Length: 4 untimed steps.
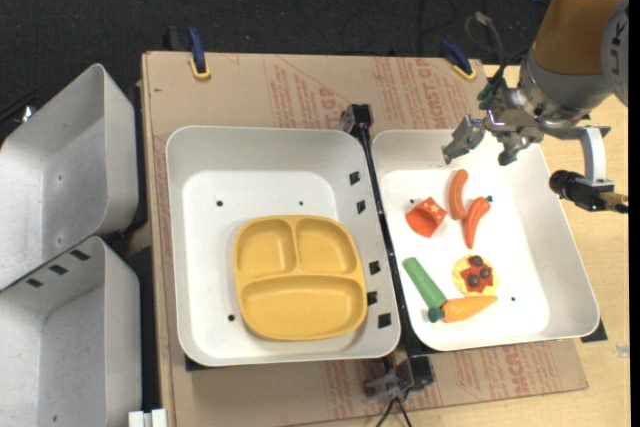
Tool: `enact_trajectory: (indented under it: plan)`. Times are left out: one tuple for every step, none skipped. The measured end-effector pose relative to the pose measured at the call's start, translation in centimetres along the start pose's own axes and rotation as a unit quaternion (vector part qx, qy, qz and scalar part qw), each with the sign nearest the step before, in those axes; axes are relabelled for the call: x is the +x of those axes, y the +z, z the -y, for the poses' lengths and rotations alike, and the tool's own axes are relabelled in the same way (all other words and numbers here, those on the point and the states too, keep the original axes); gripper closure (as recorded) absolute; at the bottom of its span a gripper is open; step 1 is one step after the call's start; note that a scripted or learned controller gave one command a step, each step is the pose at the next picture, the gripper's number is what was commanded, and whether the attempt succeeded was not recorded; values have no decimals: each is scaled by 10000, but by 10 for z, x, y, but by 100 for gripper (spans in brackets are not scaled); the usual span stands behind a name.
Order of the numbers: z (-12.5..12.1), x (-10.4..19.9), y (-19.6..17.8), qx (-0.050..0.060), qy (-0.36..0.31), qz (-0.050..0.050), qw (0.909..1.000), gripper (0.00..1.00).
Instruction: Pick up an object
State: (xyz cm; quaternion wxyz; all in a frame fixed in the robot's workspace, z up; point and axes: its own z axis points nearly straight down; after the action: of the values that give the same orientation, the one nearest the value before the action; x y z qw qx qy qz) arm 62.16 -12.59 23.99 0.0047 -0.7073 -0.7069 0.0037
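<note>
Yellow divided plate (pixel 299 277) lies in left bin (pixel 190 215).

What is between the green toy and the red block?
Nothing. In the camera view, bare white bin floor separates the green toy from the red block.

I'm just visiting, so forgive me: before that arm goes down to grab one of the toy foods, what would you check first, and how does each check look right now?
1. Gripper fingers open, holding nothing: ok.
2. Gripper over the right bin holding the food: ok.
3. Hot dog directly under the gripper: not ok, it lies nearer the camera.
4. Hot dog clear of the chili pepper: cannot tell, they lie close.
5. Yellow plate out of the way in the left bin: ok.
</note>
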Motion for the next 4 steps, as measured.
enact_trajectory:
  plan:
    - [-2, 0, -7, -61, -9, 8, 10000, 0]
    - [3, 9, 44, -35, -6, 4, 10000, 0]
    - [7, 6, 107, -29, 3, 5, 10000, 0]
    - [4, 6, 145, -83, -1, 20, 10000, 0]
